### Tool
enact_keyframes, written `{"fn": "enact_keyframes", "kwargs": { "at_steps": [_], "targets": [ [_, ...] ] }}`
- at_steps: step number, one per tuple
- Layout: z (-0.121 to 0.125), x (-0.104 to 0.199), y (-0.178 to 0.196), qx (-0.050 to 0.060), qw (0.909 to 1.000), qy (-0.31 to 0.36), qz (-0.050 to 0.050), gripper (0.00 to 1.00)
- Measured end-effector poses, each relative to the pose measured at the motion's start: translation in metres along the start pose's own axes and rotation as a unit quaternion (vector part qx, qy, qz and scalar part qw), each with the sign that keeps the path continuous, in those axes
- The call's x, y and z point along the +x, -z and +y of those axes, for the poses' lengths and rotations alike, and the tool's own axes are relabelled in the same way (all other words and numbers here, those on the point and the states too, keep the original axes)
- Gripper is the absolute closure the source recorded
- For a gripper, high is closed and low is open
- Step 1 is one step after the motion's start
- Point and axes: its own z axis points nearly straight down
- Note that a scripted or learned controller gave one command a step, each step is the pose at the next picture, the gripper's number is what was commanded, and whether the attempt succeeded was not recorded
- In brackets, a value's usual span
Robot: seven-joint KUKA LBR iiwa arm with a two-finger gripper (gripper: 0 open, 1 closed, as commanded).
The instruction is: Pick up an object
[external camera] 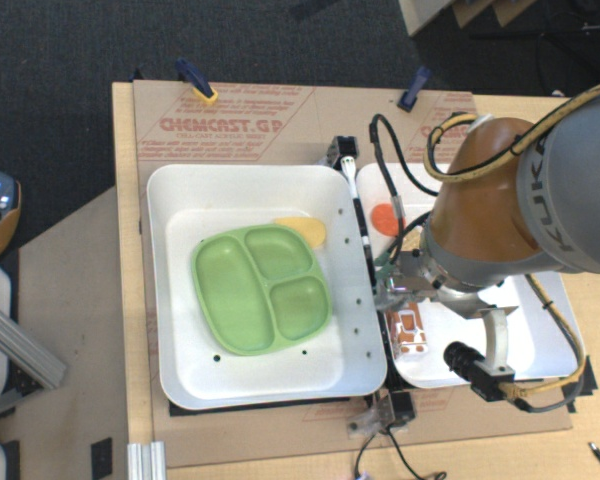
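My gripper point(405, 303) reaches down into the right bin point(540, 353), near that bin's left wall. The arm's orange band and grey wrist cover most of the bin. Just below the gripper lies a small white and orange-brown patterned object point(410, 330). A round orange object point(384, 218) rests further back in the same bin, partly hidden by the arm. In the left bin point(170, 298) sits a green divided plate point(260, 288), with a pale yellow object point(305, 230) at its far right edge.
Both bins stand on a cardboard sheet point(230, 118) held by blue clamps point(195, 80) at the back. Black cables point(385, 148) loop over the right bin's far end. A black fitting point(475, 368) sticks out of the arm near the front.
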Motion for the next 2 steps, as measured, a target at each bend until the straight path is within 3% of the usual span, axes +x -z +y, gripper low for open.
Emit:
{"fn": "enact_keyframes", "kwargs": {
  "at_steps": [1, 2],
  "targets": [
    [0.041, 0.059, 0.064, -0.009, 1.0000, 0.002, 0.000, 1.00],
    [0.022, 0.152, 0.001, 0.001, 1.0000, 0.003, -0.001, 1.00]
  ]
}}
